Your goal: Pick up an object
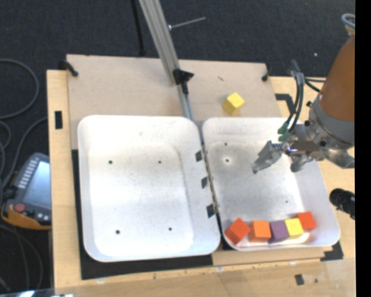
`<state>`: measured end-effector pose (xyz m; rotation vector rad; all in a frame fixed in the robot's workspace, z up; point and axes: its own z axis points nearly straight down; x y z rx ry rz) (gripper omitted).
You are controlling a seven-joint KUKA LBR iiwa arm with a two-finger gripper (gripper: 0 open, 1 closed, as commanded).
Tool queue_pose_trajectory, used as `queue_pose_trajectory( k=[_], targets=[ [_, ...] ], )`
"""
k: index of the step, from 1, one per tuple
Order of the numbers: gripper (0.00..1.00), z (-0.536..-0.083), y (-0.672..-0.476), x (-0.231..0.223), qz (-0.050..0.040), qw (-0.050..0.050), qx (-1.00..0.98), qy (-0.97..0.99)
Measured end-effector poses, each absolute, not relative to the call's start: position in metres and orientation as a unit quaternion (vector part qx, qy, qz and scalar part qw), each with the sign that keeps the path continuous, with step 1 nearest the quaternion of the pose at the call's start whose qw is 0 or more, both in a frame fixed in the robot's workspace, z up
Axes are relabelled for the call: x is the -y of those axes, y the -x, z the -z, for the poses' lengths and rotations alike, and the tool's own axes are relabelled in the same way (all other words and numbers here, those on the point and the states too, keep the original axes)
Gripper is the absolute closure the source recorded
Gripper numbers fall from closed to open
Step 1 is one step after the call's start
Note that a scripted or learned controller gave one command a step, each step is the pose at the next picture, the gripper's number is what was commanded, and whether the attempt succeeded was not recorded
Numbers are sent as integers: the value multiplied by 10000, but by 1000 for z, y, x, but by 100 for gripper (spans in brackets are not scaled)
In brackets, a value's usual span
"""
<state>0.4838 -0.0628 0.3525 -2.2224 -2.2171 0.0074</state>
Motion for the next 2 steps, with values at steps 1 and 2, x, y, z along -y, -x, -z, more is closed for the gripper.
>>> queue_pose_trajectory(
  k=[1,2],
  targets=[
    [100,-367,-485,62,11,-20,7076,7066],
    [100,-376,-485,-5,19,-15,7102,7040]
  ],
)
